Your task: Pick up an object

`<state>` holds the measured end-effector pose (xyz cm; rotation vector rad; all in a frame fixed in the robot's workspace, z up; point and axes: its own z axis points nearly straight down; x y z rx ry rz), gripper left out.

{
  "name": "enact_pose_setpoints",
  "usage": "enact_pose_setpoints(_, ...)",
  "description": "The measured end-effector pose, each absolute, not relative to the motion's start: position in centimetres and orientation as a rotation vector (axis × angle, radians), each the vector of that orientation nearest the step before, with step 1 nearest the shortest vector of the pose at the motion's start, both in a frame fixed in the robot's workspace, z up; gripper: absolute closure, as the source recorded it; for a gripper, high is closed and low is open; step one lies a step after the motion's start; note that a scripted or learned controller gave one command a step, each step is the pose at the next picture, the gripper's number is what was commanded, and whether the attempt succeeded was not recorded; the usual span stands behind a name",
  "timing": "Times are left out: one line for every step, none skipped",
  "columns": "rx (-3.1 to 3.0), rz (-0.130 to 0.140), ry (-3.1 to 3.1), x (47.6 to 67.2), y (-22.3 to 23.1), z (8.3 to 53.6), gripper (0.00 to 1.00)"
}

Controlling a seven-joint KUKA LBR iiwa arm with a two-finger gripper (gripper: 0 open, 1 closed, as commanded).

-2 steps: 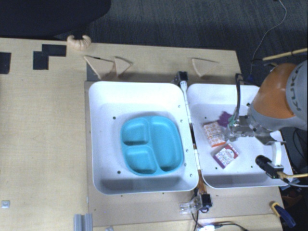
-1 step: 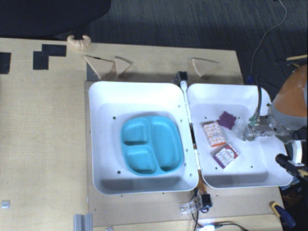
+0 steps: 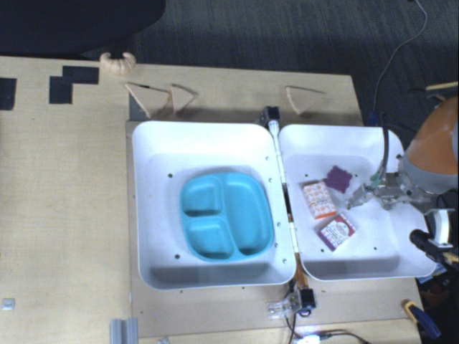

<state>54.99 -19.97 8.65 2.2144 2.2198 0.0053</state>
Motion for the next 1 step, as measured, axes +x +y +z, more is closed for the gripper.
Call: enact_pose_setpoints(2.219, 0.002, 2.222, 48.81, -19.0, 9.27, 0.0)
